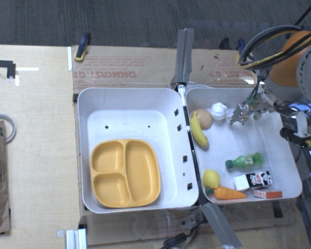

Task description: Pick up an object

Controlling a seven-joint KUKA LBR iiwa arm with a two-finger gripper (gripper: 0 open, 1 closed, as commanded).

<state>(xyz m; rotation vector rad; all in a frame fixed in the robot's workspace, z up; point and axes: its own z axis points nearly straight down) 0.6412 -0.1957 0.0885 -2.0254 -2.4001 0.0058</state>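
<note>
Although the arm (293,61) reaches in over the right bin (295,165), nothing is lifted yet, so the task looks to be at its start, and I judge the whole pick is left to do. The desk (31,139) carries the two white bins side by side. The left bin (119,105) holds a yellow divided tray (125,173) lying flat in its near half. The right bin holds all the small things, and each rests on the bin floor. The claw (239,115) hangs over the far part of that bin, just beside a small white object (218,109), and no thing shows between its tips; it is too small and tangled with its own metalwork to tell whether it is spread or closed, so I cannot tell its state.

Going down in size among the candidates: a banana (199,131) lies lengthwise along the bin's left wall, touching a round tan fruit (205,118) at its far end. A green bottle (244,161) lies on its side near the middle. An orange carrot (229,193) lies at the near wall, with a lemon (211,178) just beside it and a small black and white carton (254,180) to its right. The white object is nearest the claw and seems the likeliest target, though that is a guess
</note>
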